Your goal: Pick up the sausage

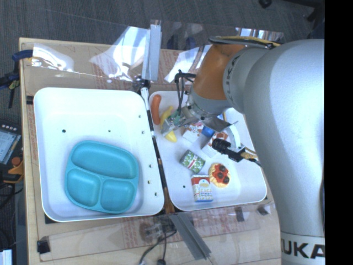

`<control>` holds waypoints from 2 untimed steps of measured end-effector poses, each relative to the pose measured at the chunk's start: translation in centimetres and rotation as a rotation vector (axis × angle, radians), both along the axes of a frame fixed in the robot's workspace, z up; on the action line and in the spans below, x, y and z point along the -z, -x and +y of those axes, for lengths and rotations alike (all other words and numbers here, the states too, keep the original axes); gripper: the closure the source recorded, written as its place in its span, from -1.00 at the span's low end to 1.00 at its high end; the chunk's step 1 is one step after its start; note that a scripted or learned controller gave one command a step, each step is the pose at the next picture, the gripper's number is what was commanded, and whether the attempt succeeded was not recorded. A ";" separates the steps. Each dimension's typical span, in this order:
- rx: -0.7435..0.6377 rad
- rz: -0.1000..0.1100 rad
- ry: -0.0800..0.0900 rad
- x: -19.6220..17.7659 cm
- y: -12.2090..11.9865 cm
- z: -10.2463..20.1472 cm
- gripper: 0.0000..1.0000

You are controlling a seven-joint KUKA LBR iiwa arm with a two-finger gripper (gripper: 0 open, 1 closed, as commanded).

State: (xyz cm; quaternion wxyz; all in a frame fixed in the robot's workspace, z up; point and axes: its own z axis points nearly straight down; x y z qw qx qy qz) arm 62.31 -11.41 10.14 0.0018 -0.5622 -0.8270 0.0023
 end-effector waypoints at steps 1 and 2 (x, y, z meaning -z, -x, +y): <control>-0.001 0.000 0.001 0.0 0.0 0.0 -1.00; -0.135 -0.019 0.018 0.3 9.8 0.0 -1.00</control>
